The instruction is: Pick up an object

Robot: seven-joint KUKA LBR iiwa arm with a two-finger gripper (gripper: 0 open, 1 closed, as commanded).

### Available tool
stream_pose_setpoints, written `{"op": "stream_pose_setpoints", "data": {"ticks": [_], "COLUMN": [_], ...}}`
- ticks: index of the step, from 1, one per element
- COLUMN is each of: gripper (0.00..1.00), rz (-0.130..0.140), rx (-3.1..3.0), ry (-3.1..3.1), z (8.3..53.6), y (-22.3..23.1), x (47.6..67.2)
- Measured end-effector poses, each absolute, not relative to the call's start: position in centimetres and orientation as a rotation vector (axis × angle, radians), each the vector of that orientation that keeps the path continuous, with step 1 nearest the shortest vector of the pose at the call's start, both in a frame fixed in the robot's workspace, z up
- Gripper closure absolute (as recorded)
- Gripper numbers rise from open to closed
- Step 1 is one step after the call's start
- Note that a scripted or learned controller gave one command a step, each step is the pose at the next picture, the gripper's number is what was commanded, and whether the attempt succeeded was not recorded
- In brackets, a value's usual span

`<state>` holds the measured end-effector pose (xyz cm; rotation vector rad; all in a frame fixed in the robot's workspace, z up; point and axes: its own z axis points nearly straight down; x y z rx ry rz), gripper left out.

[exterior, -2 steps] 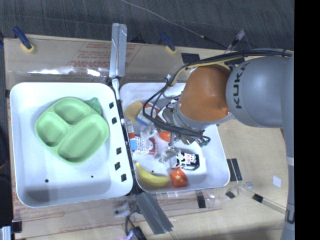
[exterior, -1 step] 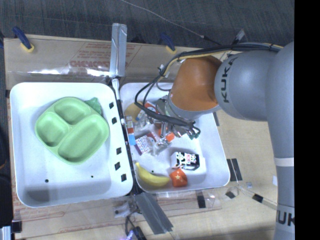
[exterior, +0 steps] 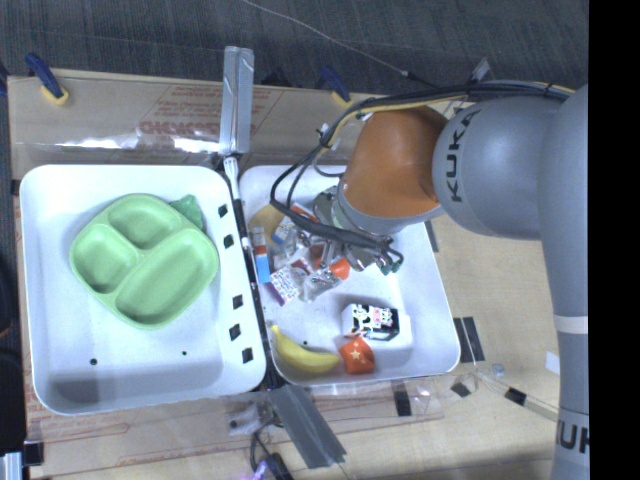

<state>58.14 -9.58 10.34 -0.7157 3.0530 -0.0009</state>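
Grey and orange, the arm (exterior: 480,168) sweeps in from the right and bends down over the right bin (exterior: 440,318), its orange band bulging above the bin's far half. Below that band the wrist dips into the clutter, and the end effector (exterior: 335,253) sits low among the packets near the bin's middle; whether it is wide, narrow or holding anything, I cannot tell, cables and wrist cover it. Loose wrappers (exterior: 290,278) lie heaped against the bin's left wall. Nearer the front edge, a banana (exterior: 300,353) lies along the front left corner, with a small red-orange toy (exterior: 358,356) just beside its right end. A black-and-white cow-print box (exterior: 373,321) rests just behind that toy. Over in the left bin (exterior: 40,298), a green divided plate (exterior: 145,258) lies flat.
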Motion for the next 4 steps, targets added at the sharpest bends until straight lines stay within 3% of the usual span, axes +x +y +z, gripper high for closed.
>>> {"op": "stream_pose_setpoints", "data": {"ticks": [1, 2, 3, 4], "gripper": [1.00, 1.00, 1.00, 1.00], "rz": [-0.004, 0.002, -0.001, 0.001], "rx": [-0.560, -0.380, 0.104, 0.237], "ry": [3.082, 3.124, 3.137, 3.123], "z": [19.6, 9.8, 13.7, 24.0], "y": [-7.4, -9.5, -11.0, -4.8], "x": [58.0, 54.3, 55.2, 54.5]}}
